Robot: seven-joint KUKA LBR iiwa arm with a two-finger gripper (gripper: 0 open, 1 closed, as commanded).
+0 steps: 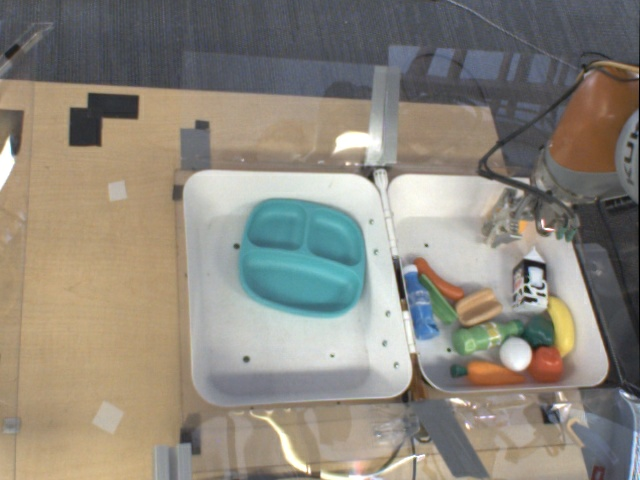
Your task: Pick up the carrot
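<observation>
The carrot (489, 373) is orange with a green stem end and lies flat along the front wall of the right bin (440, 203). A white egg (515, 354) and a red tomato (547, 365) press against it. My gripper (528, 222) hangs under the orange-banded wrist over the bin's back right part, well behind the carrot and apart from it. Nothing shows in it.
Crowding the right bin's front are a blue tube (421, 304), an orange-red pepper-like piece (440, 279), a bread roll (478, 307), a green bottle (483, 337), a cow-patterned carton (531, 281) and a banana (563, 324). A teal divided plate (301, 256) sits in the left bin (215, 298).
</observation>
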